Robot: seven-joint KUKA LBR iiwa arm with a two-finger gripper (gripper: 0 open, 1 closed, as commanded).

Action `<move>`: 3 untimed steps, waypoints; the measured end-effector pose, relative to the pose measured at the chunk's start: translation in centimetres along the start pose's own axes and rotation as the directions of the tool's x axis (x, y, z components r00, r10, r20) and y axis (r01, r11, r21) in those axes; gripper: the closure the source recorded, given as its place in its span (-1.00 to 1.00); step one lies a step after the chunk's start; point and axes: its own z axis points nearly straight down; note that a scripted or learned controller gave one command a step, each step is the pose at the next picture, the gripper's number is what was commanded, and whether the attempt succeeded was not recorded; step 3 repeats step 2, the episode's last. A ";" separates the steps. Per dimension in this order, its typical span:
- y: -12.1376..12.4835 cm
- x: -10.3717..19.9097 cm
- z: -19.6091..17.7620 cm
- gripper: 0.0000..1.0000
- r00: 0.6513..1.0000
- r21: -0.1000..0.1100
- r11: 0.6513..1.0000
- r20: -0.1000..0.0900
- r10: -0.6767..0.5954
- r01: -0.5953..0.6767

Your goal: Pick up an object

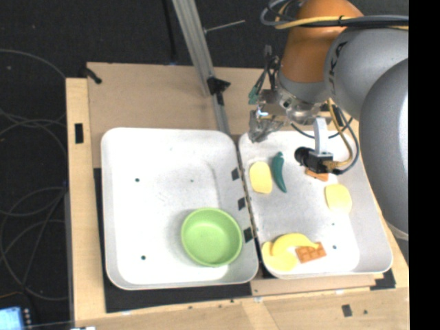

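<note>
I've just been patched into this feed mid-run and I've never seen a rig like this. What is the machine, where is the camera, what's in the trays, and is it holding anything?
The one camera is fixed above the bench and looks down at a slant. The big grey and orange shape on the right is a robot arm. Its gripper, the part meant to pick things up, hangs over the far corner of the right bin, next to the divide between the bins.

The left bin holds a green bowl. The right bin holds two pale yellow pieces, a dark green pepper-shaped item, and near the front a yellow dish with an orange piece on it.

I can't make out anything in the gripper's grasp.
</note>
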 end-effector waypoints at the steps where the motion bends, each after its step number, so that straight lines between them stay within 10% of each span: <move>1: 0.2 5.0 -0.5 1.00 1.000 -0.001 1.000 -0.001 -0.005 0.005; 3: 0.0 10.2 -0.5 1.00 1.000 -0.001 1.000 -0.001 -0.005 0.005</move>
